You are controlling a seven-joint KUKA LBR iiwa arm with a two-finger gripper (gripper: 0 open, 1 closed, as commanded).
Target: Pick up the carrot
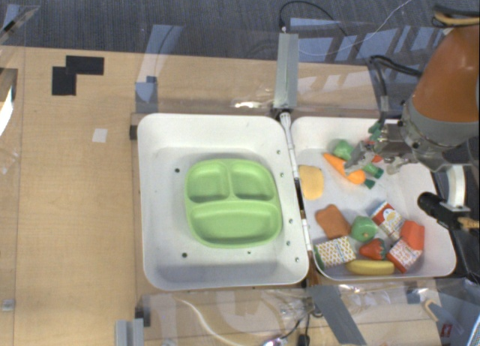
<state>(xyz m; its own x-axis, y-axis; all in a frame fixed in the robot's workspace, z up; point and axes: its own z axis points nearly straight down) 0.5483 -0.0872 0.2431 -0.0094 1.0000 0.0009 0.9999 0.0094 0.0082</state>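
The carrot [343, 167] lies in the right bin [447, 266], up in its far half: a short orange toy wedge, pointed end toward the divider between the bins, with a green leafy top [343, 148] just beyond it. Right over the carrot's blunt end sits the gripper [369, 158], reaching in from the right under the orange-banded arm [450, 74]. How the gripper is set cannot be told from here; metal and green bits blur together at the tip. Nearer than the carrot, a pale yellow piece [312, 182] rests by the divider, and a brown cookie-like slab [332, 221] sits nearer still. A green apple [364, 227], a banana [370, 267] and small cartons [335, 250] crowd the near edge. Left of the carrot, the other bin holds a green divided plate [233, 202].
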